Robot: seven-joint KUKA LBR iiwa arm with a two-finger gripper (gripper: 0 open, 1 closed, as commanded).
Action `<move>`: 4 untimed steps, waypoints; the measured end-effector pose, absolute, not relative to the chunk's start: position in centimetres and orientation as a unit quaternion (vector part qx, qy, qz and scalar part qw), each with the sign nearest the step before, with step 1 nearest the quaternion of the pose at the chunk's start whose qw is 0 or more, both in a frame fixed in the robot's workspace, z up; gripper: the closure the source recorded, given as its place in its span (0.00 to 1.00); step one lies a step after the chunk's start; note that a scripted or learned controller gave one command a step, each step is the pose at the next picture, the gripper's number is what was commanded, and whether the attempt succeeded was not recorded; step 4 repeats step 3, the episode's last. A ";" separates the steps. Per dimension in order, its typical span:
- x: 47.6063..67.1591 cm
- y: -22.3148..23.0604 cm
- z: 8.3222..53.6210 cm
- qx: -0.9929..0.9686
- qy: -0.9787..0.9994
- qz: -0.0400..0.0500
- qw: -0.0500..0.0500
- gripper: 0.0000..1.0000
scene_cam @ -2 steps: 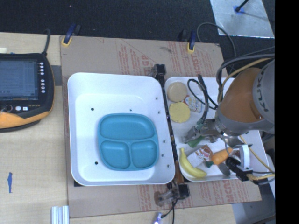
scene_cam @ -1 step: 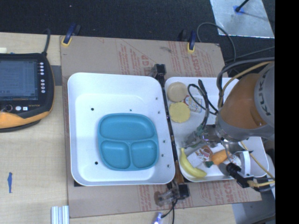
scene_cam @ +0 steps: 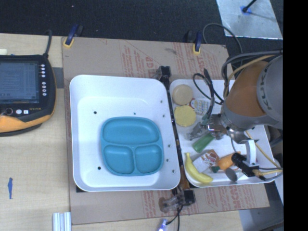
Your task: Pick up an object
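My gripper [scene_cam: 206, 128] reaches down into the right bin [scene_cam: 260, 179], among its objects. A green oblong object [scene_cam: 202, 141] lies right under and in front of it, touching or nearly touching it. A yellow disc [scene_cam: 185, 115] and a tan disc [scene_cam: 182, 95] lie just left of the gripper. A banana [scene_cam: 193, 172] curves along the bin's front left. Beside it sit a small printed packet [scene_cam: 208, 159] and an orange object [scene_cam: 224, 162]. The arm's orange band [scene_cam: 245, 93] and grey wrist hide the bin's right half.
The left bin [scene_cam: 82, 129] holds a blue divided plate [scene_cam: 131, 146]. A tablet-style controller [scene_cam: 24, 93] lies at the far left of the bench. Black cables [scene_cam: 209, 88] loop over the right bin's back. Clamps [scene_cam: 197, 42] pin the cardboard underlay.
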State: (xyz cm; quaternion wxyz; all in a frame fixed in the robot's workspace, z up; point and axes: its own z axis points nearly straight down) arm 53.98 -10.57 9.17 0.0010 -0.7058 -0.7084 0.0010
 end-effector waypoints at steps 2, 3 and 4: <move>51.9 -10.0 10.2 -0.704 -0.710 0.003 0.002 1.00; 56.1 -3.7 19.2 -0.706 -0.709 0.000 0.001 1.00; 56.1 -3.7 19.2 -0.706 -0.709 0.000 0.001 1.00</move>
